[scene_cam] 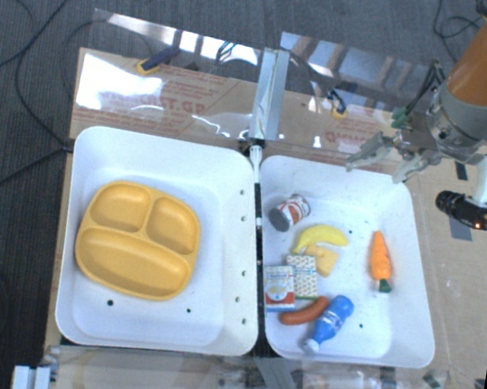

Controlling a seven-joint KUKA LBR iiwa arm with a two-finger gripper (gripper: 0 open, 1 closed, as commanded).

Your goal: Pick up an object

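Observation:
The right bin [403, 347] holds several small items: a red and white can [290, 211] on its side, a yellow banana [320, 237], an orange carrot [381, 259], a small printed carton [279, 286], a red sausage [303, 310] and a blue bottle [330, 321]. My gripper [386, 159] hangs over the far rim of the right bin, above and behind these items. Its two fingers are spread apart with nothing between them.
The left bin [76, 323] carries a yellow sectioned tray [137, 239]. A metal divider post [268, 92] stands between the bins at the back. Cardboard and clear plastic sheeting lie behind both bins. Cables run over the dark floor at the left.

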